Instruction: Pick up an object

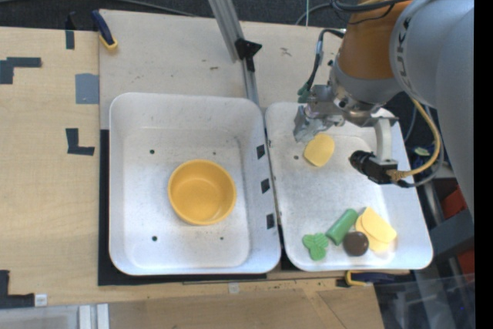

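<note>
Reaching leftward, tool (grip state unclear) beside yellow piece, right bin.

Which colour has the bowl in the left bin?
Yellow: the bowl shows clearly in the camera view.

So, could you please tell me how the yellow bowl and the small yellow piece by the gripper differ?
The yellow bowl is much larger, round and hollow; the small yellow piece is a solid lump. The bowl sits alone in the left bin; the piece lies in the right bin, just below the gripper. Both are yellow.
</note>
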`<state>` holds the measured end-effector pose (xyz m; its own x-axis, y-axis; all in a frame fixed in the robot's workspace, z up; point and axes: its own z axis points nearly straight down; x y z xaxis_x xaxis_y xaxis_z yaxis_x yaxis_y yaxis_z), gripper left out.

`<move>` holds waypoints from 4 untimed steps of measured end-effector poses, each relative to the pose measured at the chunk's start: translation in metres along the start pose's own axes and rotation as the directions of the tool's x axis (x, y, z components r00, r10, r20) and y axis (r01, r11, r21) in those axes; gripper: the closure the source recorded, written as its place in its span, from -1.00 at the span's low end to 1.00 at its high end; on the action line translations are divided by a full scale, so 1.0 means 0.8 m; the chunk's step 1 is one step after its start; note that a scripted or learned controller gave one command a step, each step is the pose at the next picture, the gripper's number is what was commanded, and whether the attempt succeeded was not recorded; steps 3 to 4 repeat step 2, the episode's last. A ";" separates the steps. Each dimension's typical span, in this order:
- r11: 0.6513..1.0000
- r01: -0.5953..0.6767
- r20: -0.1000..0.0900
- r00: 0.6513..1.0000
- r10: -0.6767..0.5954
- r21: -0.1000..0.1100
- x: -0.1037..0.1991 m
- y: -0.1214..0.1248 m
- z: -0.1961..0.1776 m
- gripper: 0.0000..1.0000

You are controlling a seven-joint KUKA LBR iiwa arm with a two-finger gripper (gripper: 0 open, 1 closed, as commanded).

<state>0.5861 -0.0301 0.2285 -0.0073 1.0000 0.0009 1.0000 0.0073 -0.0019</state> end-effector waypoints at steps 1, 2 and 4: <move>1.000 0.000 -0.001 1.000 0.000 0.000 0.072 0.006 -0.001 1.00; 1.000 0.000 -0.001 1.000 0.000 -0.002 0.136 0.026 -0.012 1.00; 1.000 0.000 -0.001 1.000 0.000 -0.002 0.136 0.026 -0.012 1.00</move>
